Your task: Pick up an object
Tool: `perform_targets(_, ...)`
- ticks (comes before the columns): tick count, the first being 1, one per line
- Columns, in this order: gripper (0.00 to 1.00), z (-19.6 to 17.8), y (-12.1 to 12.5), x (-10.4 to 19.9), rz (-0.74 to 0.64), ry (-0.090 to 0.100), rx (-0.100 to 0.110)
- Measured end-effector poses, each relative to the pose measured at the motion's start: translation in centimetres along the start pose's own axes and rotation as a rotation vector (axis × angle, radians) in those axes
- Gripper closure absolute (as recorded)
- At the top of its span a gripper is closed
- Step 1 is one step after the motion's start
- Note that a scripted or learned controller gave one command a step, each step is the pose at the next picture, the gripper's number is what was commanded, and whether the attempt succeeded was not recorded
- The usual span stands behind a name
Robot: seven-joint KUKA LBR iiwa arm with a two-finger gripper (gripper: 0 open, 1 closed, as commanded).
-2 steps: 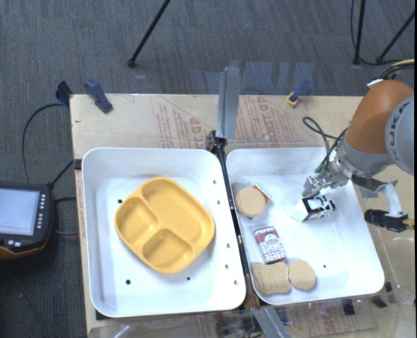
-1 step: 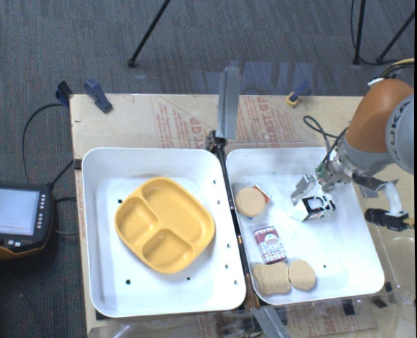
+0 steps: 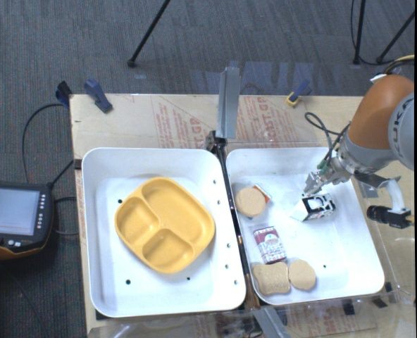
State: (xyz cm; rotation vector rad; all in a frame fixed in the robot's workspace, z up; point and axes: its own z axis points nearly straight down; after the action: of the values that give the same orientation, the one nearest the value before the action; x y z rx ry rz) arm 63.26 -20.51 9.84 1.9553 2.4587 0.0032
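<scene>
My gripper hangs over the right bin, in its upper right part, reaching in from the right below the orange wrist band. Just under its tips, tilted, lies a small black-and-white carton with a white flap to its left. I cannot make out whether the tips touch the carton. Elsewhere in the right bin are a round tan bun lying on a red-and-white packet, a small dark red box, a tan bread slice and a round tan biscuit.
The left bin bears a yellow divided plate. A metal post stands at the back between the bins. A teach pendant lies off the bench to the left. Clamps sit on the bench's back edge.
</scene>
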Motion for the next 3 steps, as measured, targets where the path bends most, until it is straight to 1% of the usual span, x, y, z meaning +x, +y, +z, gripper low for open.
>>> perform_targets(1, 1.00, -3.4, 1.0, -1.0, 0.455, -0.002, 0.001)
perform_targets(2, 1.00, -4.6, 2.6, 5.7, 0.749, 0.000, 0.004)
perform_targets(3, 1.00, -8.0, 2.7, 6.5, 0.921, -0.001, 0.003)
